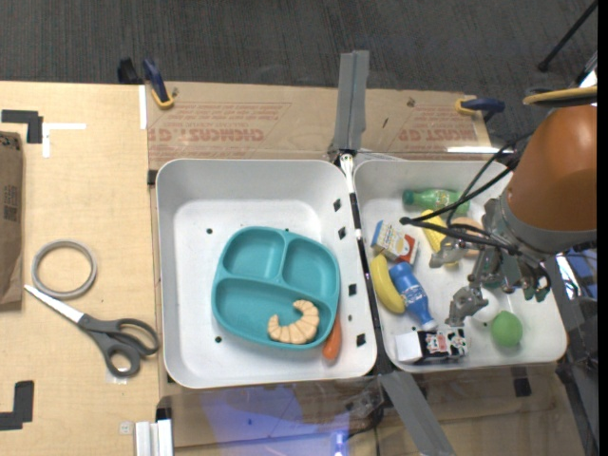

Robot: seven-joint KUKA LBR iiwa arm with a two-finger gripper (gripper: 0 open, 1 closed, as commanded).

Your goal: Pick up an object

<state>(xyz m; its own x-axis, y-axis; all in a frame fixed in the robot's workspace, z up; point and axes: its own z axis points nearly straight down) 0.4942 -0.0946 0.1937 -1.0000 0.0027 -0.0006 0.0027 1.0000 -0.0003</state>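
Observation:
My gripper [458, 278] hangs over the right bin [541, 350], below the orange wrist band, and stands open with bare bin floor between its fingers. Just left of it lie a blue bottle [409, 291] and a banana [384, 284]. A green ball [506, 329] rests to its lower right. A small black-and-white carton [432, 345] sits at the bin's front edge. Further back are a green bottle [429, 198], a small white-and-red box [392, 240] and a yellow item [436, 237] partly hidden by cables.
The left bin [180, 255] bears a teal divided plate [275, 288] with a croissant [294, 323] on it, and an orange carrot-like piece [331, 343] beside the plate. Scissors [104, 331] and a tape ring [64, 267] lie on the bench at left.

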